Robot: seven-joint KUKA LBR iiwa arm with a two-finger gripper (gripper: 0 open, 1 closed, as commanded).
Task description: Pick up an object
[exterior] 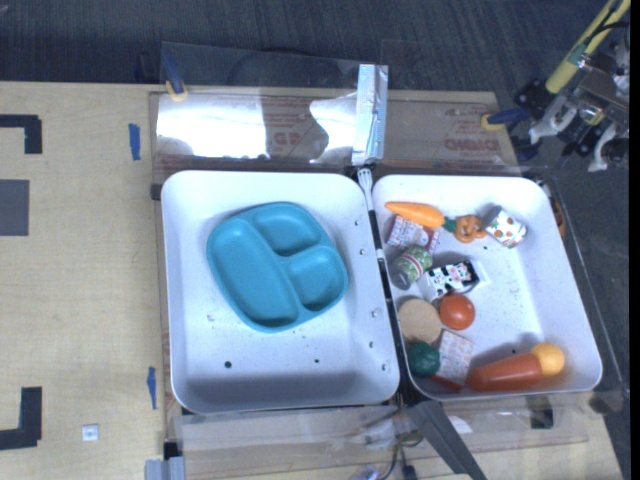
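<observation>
Toys (445, 288) clustered in right bin (530, 268); blue tray (275, 263) in left bin (190, 298). Pincer (590, 118) top right, off bins; state: cannot tell.

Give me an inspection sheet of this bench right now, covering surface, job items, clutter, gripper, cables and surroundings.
Surface: two white bins side by side, left bin and right bin.
Job's things: right bin holds a carrot, a red tomato, a cow-patterned toy, a small can and a red-and-yellow bottle among other small toys.
Clutter: blue divided plate in the left bin.
Gripper: gripper at the upper right, outside the bins; finger state unclear.
Cables: yellow cable by the arm.
Surroundings: wooden bench, dark floor.
</observation>
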